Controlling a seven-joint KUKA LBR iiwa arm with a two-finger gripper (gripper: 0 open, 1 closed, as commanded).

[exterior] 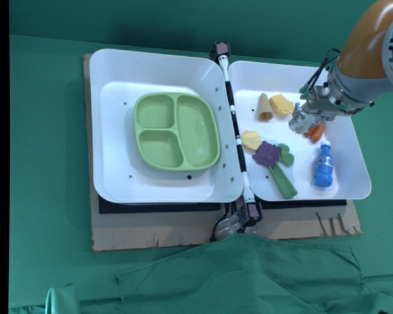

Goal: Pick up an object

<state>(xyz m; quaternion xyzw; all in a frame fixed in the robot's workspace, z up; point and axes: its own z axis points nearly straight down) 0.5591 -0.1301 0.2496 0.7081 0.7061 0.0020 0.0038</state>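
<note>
My pincer (301,122), its grip state impossible to tell, hovers just above an orange carrot (316,132) in the right bin (354,175), where a careless close could nudge the carrot toward the nearby blue bottle (323,165).

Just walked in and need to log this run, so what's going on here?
A grey and orange robot arm reaches in from the right, its end effector low over the right bin, right by a small orange-red toy. Whether it has hold of anything can't be made out. Also in that bin lie a blue bottle, a cone, yellow pieces and a purple-and-green toy. The left bin holds a green divided plate.
</note>
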